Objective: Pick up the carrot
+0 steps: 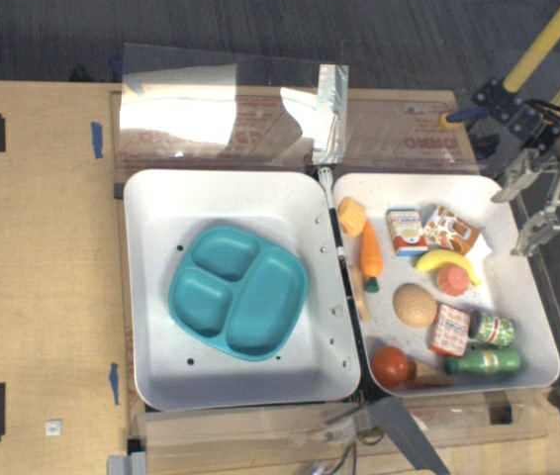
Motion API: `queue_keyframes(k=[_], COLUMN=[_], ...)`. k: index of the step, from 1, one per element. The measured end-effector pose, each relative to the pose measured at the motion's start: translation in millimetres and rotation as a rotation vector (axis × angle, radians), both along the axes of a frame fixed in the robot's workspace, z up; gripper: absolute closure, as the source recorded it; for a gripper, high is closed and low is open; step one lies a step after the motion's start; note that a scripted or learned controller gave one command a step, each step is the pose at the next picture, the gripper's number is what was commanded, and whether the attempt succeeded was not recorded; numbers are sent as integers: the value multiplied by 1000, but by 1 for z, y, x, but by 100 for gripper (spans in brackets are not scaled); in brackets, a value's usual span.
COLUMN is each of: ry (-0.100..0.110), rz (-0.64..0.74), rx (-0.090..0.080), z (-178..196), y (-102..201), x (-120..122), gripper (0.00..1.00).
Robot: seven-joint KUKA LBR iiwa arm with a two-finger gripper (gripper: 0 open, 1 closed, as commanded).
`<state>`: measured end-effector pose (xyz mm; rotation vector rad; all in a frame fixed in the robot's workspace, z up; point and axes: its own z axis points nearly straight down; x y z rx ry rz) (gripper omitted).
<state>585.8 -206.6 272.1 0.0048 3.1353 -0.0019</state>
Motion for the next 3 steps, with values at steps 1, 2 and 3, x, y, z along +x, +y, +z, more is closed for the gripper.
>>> queue_keyframes(k=[1,2,3], ry=[5,10,-7], rz=[-126,-185,-161], rx=[4,4,2], z=[-50,-172,-182], y=[86,116,115], x=[-60,-55,22], gripper=[0,0,0])
